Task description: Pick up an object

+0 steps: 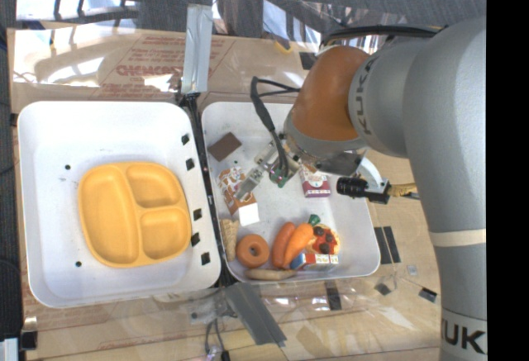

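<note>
My gripper (266, 168) hangs low over the middle of the right bin (359, 223), under the orange-banded wrist. Just left of it lie a brown square tile (225, 144) and a printed snack pack (232, 186), with a white card (247, 213) below them. A small red and white box (315, 184) lies just right of the gripper. Along the bin's near side sit a brown donut (252, 249), an orange carrot (284, 243), a colourful toy (323, 242) and a tan sausage-shaped piece (269, 273). I see nothing held.
The left bin (50, 136) holds a yellow divided plate (132, 211). A black divider (198, 178) runs between the bins. The arm's bulk covers the right bin's far right part. Cables loop above the gripper.
</note>
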`<move>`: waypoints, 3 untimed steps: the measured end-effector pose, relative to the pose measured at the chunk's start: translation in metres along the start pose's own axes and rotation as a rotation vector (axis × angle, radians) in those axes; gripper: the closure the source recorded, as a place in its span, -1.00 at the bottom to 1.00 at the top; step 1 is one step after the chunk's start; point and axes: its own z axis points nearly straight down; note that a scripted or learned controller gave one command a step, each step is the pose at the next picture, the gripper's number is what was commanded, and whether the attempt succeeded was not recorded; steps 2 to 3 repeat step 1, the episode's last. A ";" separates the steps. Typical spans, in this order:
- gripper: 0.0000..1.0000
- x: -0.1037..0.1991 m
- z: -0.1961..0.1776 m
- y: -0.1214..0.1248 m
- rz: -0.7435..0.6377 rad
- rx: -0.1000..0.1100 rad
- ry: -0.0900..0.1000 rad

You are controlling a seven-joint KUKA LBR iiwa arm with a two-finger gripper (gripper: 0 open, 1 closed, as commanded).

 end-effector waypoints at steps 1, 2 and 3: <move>-1.00 0.005 0.000 -0.001 0.023 -0.002 -0.002; -1.00 0.005 0.000 -0.001 0.023 -0.002 -0.002; -1.00 0.005 0.000 -0.001 0.023 -0.002 -0.002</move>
